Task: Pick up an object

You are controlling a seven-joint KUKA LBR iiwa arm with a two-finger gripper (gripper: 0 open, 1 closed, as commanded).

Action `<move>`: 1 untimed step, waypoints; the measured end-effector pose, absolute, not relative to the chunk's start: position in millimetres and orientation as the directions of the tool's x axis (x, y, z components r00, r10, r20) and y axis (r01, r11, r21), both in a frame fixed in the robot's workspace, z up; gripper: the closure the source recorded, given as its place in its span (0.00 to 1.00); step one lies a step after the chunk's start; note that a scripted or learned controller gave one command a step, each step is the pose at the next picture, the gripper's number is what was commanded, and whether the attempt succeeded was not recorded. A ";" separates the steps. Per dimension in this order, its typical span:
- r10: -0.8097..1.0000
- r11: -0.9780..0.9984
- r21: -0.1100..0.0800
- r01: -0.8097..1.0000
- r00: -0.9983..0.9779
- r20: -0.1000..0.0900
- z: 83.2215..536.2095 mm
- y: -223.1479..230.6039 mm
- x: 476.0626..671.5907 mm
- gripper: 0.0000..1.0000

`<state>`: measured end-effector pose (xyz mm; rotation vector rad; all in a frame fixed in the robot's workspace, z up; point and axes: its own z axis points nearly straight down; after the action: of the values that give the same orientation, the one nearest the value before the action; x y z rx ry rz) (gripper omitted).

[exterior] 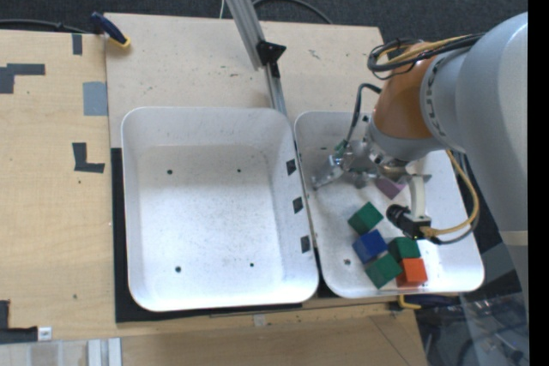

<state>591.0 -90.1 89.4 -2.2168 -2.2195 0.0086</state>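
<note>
Left bin (137, 184) lies toward the table's left side; right bin (322, 129) sits beside it near the table's right edge. The hand (339, 170) hangs low in the right bin's upper half, close to the shared wall. Blocks cluster at the bin's lower right corner: green block (365, 217), blue block (371, 245), second green block (384, 269), orange block (413, 272); a purple piece (392, 184) lies under the wrist. Likely risk: closing here on bare floor, apart from the blocks, or scraping the wall. Whether the hand is spread or clenched cannot be told; nothing visibly held
</note>
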 end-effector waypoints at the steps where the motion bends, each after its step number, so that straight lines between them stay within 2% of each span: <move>1: 1.000 0.002 -0.004 1.000 -0.002 0.001 102.4 -89.3 592.3 1.00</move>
<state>592.3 -89.3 102.4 -2.2166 -2.2214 0.0028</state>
